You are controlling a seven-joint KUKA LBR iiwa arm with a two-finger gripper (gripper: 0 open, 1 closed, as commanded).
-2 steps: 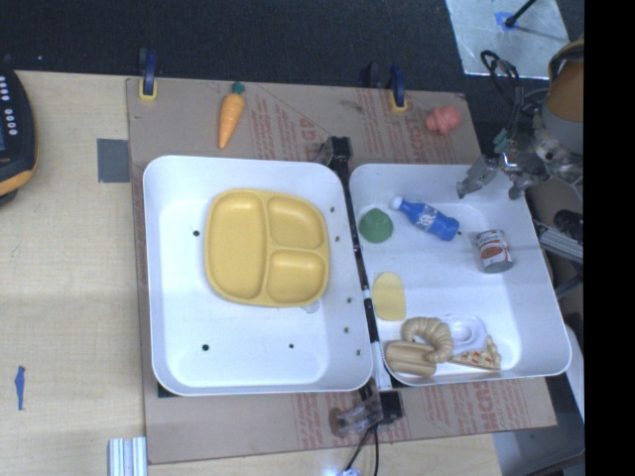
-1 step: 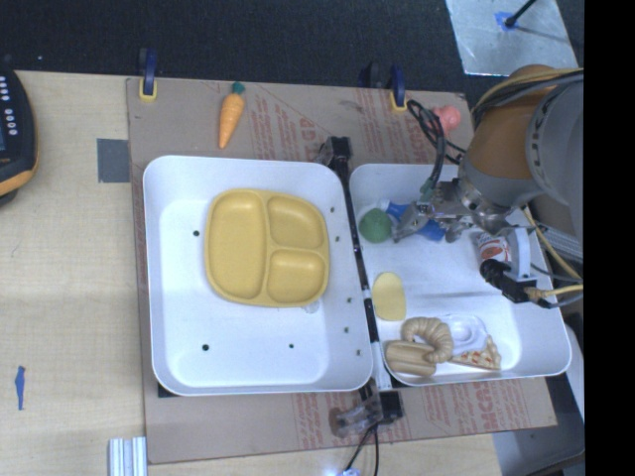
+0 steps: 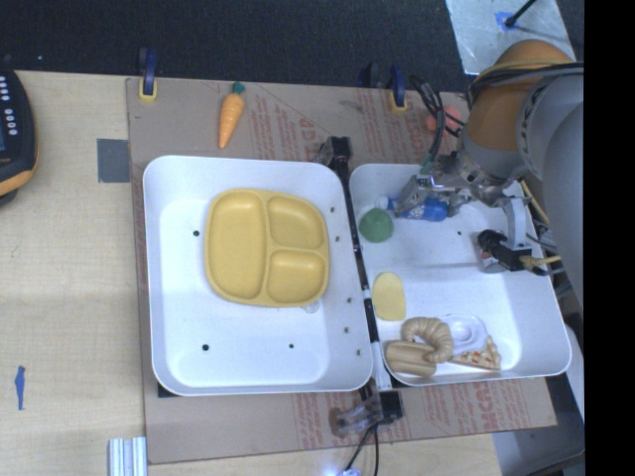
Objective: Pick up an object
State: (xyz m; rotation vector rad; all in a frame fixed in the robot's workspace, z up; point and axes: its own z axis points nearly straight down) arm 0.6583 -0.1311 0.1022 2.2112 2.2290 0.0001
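The right bin (image 3: 536,315) holds a green ball (image 3: 376,225), a pale yellow oval piece (image 3: 389,296), a tan croissant (image 3: 421,343) and a pizza slice (image 3: 477,354) beside a small white round thing (image 3: 462,326). My gripper (image 3: 419,198) is low over the far part of this bin, just right of the green ball. A small blue thing (image 3: 430,210) shows right at the gripper's tip; whether it is held is unclear. The left bin (image 3: 179,345) carries a yellow divided plate (image 3: 267,246).
An orange toy carrot (image 3: 230,115) lies on the brown board beyond the left bin. A dark handset (image 3: 14,132) sits at the bench's far left edge. Clamps stand along the board's far edge and between the bins.
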